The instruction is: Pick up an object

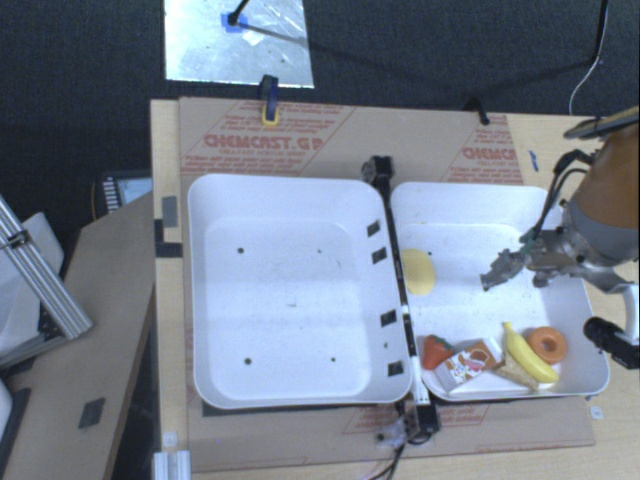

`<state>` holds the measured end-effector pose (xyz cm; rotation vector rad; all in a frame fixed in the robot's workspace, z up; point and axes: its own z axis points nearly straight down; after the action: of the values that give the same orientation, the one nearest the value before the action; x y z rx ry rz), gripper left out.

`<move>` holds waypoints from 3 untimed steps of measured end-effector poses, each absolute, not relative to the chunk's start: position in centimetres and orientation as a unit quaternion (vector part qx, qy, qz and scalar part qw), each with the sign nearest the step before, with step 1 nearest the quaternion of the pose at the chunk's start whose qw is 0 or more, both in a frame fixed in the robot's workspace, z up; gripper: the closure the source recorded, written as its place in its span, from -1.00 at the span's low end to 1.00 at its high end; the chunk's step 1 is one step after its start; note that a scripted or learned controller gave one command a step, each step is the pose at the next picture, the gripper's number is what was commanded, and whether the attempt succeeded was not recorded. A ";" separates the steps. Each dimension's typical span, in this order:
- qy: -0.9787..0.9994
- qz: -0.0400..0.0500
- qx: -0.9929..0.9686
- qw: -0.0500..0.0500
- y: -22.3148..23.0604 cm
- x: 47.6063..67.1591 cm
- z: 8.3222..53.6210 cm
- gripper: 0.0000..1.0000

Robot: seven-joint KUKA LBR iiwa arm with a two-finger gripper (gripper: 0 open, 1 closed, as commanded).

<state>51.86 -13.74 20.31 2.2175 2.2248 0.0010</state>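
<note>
Camera view, fixed above the worktop [330, 128], records the grey arm with its orange band [612, 193] entering from the right and hanging over the right-hand shallow white bin [470, 203]. Its jaws [497, 271] point towards the divider between the bins and sit above bare bin floor in the middle of that bin. The dark fingers are blurred against each other; whether they stand apart or closed cannot be told, and nothing is visible between them.

Objects relative to the jaws:
- A pale yellow rounded object, lemon-like [418, 272], lies beyond the tips towards the divider, near but apart from them.
- A yellow plastic banana [528, 353] lies nearer the front wall of the bin, below the jaws in the view, well apart.
- An orange ring-shaped piece [547, 344] is just beside the banana, touching or nearly touching it on the arm's side.
- A small white packet with red printing [468, 363] lies at the front wall, on the divider side of the banana.
- A red, strawberry-like object [436, 351] is just beside the packet, in the front corner by the divider.

On the far side of the divider from the jaws is the left-hand shallow white bin [200, 298]. Both bins rest on a brown printed cardboard sheet [300, 133] covering the worktop.
</note>
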 end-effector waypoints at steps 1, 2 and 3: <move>0.707 0.001 0.708 0.004 -17.9 53.0 24.8 -1.00; 0.709 0.002 0.705 0.005 -20.8 57.1 29.4 -1.00; 0.709 0.001 0.706 0.002 -20.7 56.9 29.1 -1.00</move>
<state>56.92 -20.66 29.13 2.2141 2.2233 0.0018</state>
